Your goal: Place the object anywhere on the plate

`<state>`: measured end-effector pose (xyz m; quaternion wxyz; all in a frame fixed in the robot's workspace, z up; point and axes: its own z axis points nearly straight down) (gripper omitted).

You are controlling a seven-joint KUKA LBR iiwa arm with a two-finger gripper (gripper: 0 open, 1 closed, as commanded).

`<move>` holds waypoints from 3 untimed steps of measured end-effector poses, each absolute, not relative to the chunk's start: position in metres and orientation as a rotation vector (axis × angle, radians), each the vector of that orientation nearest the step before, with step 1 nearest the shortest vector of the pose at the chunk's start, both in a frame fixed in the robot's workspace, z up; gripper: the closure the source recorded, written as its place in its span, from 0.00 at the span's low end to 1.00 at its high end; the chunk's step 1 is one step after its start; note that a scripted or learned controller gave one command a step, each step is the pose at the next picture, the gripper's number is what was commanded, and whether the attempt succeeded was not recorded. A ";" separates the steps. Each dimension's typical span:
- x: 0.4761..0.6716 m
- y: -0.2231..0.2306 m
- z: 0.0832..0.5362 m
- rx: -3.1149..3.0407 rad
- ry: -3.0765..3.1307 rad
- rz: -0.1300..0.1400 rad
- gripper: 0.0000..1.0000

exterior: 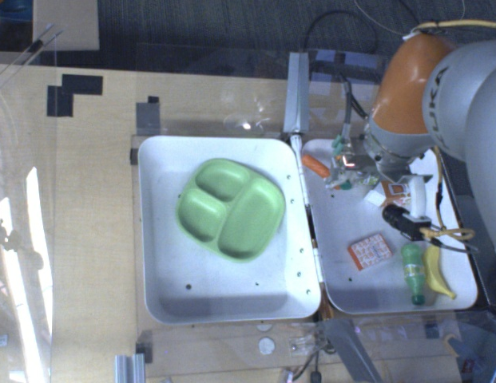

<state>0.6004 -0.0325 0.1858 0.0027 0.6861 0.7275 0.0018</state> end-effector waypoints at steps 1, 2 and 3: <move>0.613 0.039 0.186 2.190 2.249 0.007 1.00; 0.569 0.090 0.185 2.056 2.372 0.006 1.00; 0.569 0.090 0.185 2.056 2.371 0.007 0.00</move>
